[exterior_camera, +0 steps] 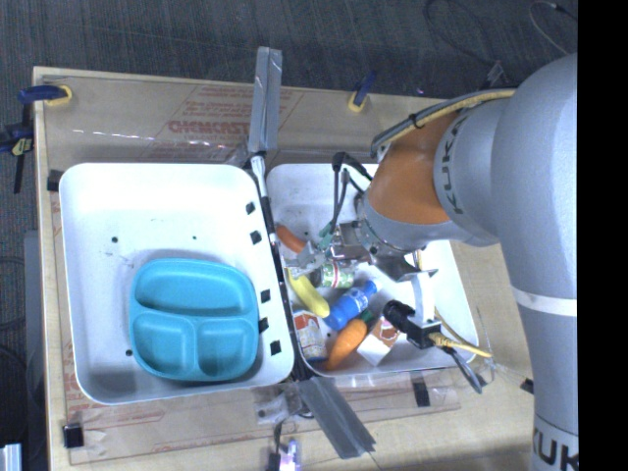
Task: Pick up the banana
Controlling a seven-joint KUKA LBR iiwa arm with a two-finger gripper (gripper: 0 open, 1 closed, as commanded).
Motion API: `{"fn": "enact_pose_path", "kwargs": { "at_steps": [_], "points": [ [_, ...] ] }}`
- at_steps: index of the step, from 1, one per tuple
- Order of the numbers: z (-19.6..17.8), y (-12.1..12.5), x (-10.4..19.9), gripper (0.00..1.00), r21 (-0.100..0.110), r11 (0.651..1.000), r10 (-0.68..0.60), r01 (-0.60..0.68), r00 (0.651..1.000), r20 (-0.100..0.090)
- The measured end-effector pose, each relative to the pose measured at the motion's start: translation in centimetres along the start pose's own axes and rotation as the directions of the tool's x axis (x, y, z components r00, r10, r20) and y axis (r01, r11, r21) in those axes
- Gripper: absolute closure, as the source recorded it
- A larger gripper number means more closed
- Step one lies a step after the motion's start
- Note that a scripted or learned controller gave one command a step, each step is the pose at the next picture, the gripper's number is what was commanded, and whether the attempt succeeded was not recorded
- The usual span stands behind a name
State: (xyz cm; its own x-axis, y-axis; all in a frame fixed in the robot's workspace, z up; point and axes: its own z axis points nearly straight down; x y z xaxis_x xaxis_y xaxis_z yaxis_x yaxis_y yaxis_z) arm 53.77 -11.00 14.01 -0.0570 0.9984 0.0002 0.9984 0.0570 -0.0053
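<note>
bins [98, 204] – 2 | banana [309, 295] – 1 | tray [194, 319] – 1 | gripper [329, 253] – grip unclear

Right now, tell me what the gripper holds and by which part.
Cannot be told: the gripper is down among the clutter just above the banana, with no object visibly between its fingers.

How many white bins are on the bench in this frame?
2. The left bin holds a blue tray; the right bin holds the banana among clutter, under the arm.
</note>
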Motion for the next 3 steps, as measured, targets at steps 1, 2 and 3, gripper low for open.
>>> {"fn": "enact_pose_path", "kwargs": {
  "at_steps": [1, 2, 3],
  "points": [
    [-15.4, 5.4, 2.8, 0.0, -0.003, 0.983, 0.186, -0.186, 0.983, -0.001],
    [0.1, -1.1, -0.1, 0.0, 0.003, 0.899, 0.439, -0.439, 0.899, 0.0],
    [4.0, -2.5, 0.8, 0.0, -0.017, 0.846, 0.533, -0.533, 0.846, -0.013]
  ]
}}
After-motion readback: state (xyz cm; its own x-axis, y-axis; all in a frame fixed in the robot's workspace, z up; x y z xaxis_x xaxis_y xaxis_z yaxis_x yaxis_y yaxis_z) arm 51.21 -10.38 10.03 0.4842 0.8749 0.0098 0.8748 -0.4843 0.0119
